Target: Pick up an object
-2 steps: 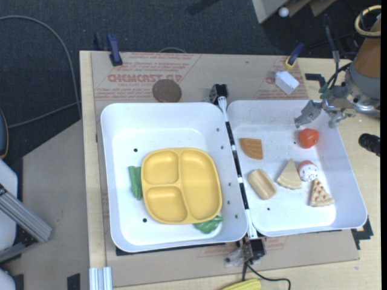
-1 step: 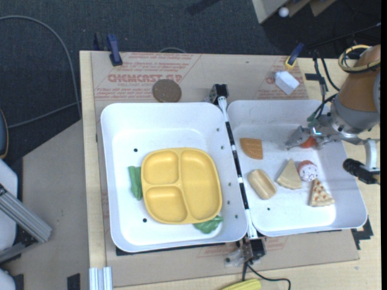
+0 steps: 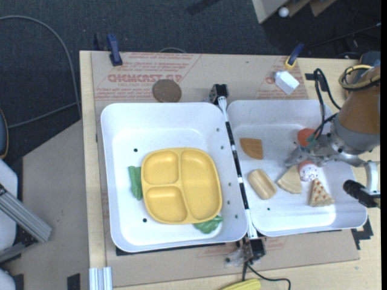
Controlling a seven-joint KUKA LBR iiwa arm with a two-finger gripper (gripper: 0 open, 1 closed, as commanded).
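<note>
The right bin (image 3: 272, 219) holds several toy foods: a brown toast piece (image 3: 251, 148), a tan bread roll (image 3: 262, 183), a pale cheese wedge (image 3: 290, 181), a pizza slice (image 3: 319, 193), a small red-and-white piece (image 3: 309, 173) and a red piece (image 3: 304, 136). My gripper (image 3: 307, 160) hangs low over the bin's right half, between the red piece and the red-and-white piece and just above the cheese wedge. The arm (image 3: 358, 118) hides part of the bin's right side.
The left bin (image 3: 121, 132) holds a yellow compartment plate (image 3: 181, 184) with green pieces at its left (image 3: 135, 180) and lower edge (image 3: 209, 225). A brown disc (image 3: 166, 91) and a white block (image 3: 286, 81) lie on the cardboard behind the bins.
</note>
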